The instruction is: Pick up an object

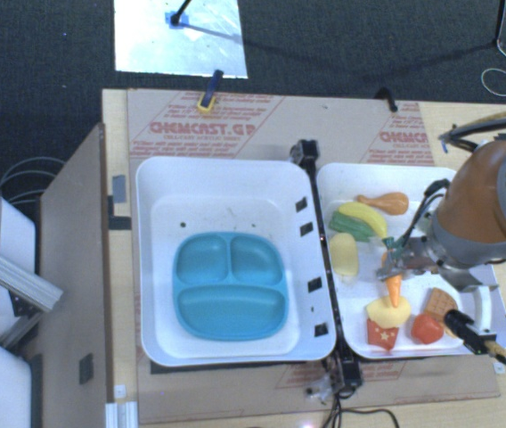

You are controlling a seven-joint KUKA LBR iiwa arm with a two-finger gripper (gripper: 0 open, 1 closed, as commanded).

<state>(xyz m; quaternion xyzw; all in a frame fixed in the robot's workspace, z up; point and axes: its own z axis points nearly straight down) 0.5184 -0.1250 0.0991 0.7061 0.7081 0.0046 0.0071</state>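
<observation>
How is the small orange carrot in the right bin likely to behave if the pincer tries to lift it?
The carrot looks like smooth moulded plastic, so probably stiff, light and somewhat slippery. Its tapered, rounded body could roll or squirt out of a pinch. It lies close beside other toy food, so a push would likely nudge those too.

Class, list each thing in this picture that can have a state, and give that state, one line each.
Blue plastic divided plate: lying flat in the left white bin.
Yellow toy banana: lying in the right white bin.
Small orange toy carrot: tilted, just below the pincer.
Red toy tomato: resting near the bin's front.
</observation>
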